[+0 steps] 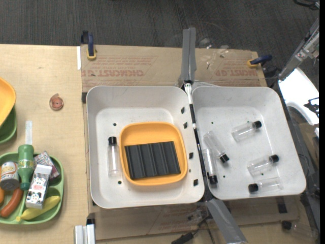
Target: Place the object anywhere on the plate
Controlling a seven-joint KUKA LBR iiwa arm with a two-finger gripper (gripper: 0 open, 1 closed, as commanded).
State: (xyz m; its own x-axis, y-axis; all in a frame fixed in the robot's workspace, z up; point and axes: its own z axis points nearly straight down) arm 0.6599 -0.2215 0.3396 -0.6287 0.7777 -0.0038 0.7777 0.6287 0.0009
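Clear plastic vial with black cap (112, 154) lying just beside orange square plate (152, 128), not on it. More vials (246, 130) in right white bin (228, 108). Gripper opening and hold: cannot tell. Risk: round vial slipping, possibly rolling off plate's rim.

Left of the green plate (48, 210), a yellow bowl (6, 101) stacked on a green one was cut off by the frame's edge.
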